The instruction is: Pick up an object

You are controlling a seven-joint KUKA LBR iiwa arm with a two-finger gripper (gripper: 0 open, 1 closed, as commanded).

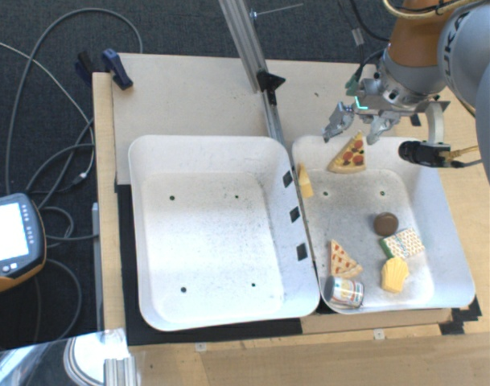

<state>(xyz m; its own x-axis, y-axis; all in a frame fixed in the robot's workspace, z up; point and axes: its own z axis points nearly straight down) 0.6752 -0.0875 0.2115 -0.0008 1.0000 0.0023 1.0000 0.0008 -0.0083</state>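
Nearest the camera, right bin (450,240): tin can (344,293) on its side, label unreadable; pizza slice (342,259), yellow block (395,275), brown disc (385,223). Far end: gripper (356,129) spread wide, second pizza slice (348,155) just below it, not held.

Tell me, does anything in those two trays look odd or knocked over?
A small can lies on its side at the right bin's near edge. A yellow piece sits up on the rim between the bins. Otherwise nothing looks spilled or broken.

White bins (204,155) — speckled; brown disc (385,223), yellow corn (395,275), red-dotted pizza slice (348,156).
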